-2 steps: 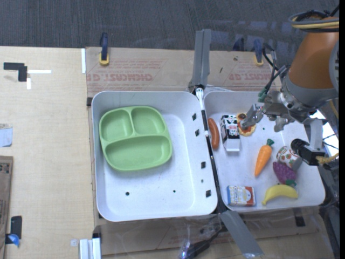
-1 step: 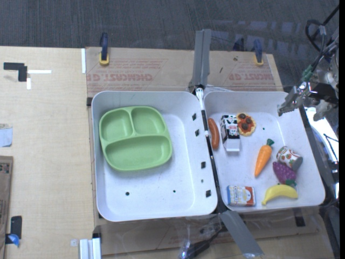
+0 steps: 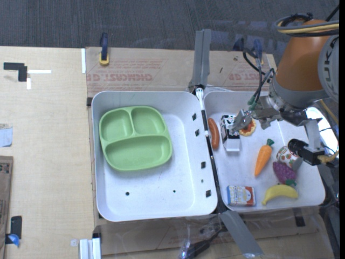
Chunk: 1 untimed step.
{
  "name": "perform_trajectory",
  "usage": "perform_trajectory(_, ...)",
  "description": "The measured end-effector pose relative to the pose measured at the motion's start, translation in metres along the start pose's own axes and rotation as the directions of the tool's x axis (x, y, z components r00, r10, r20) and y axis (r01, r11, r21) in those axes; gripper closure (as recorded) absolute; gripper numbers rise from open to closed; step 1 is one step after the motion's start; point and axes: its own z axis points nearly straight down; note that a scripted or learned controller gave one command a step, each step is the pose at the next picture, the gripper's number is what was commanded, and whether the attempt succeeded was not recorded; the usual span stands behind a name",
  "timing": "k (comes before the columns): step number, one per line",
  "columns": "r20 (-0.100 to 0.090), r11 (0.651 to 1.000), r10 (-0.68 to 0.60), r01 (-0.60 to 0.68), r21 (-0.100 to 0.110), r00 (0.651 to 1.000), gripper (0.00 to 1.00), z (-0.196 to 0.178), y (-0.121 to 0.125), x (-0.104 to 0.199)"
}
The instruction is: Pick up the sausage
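Reddish-brown oblong sausage (image 3: pixel 214 133) lies against the left wall of the right white bin (image 3: pixel 302 201); jaws' state above it cannot be told.

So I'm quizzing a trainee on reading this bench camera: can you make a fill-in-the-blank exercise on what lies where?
1. The green plate lies in the ____ bin.
2. The sausage lies along the right bin's ____ wall.
3. The carrot lies above the yellow ____.
4. The plate has ____ compartments.

Missing words: left; left; banana; three
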Motion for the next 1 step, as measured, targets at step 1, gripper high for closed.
perform_trajectory(1,0.001,0.999,-0.043,0.043,-0.001,0.999,0.0,0.0216,0.0552,0.0557)
